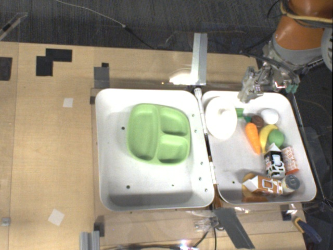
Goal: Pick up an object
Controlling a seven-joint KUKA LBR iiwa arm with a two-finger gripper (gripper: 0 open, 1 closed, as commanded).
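Clutter is the risk: claw (252,90), whose spread I cannot tell, hangs over the right bin's (304,139) rim, carrot (252,137) and banana (266,134) packed just below it, so a descent may hit plastic.
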